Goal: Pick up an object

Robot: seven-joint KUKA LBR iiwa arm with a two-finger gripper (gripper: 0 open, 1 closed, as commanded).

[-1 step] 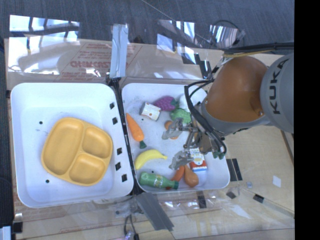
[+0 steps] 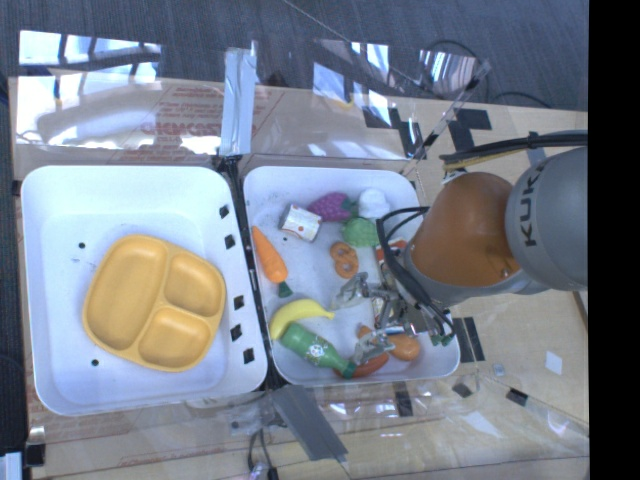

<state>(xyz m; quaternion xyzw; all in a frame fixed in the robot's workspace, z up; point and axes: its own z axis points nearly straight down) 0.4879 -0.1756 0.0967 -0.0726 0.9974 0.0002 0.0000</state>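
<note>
The right bin [image 2: 262,190] holds several toy foods: a carrot [image 2: 268,255], a banana [image 2: 297,314], a green bottle [image 2: 312,347], a small white carton [image 2: 300,222], purple grapes [image 2: 333,206], a green vegetable [image 2: 361,232], a white round piece [image 2: 373,202], an orange pretzel-like piece [image 2: 345,259] and an orange-red piece [image 2: 404,348] near the front right corner. My gripper [image 2: 362,315] hangs low over the bin's right half, its fingers spread open, one near the bin's middle and one by the front wall. Nothing sits between them.
The left bin [image 2: 40,278] holds a yellow divided tray [image 2: 152,301]. The grey arm with its orange band [image 2: 468,236] covers the right bin's right side. Cables and taped cardboard lie behind the bins.
</note>
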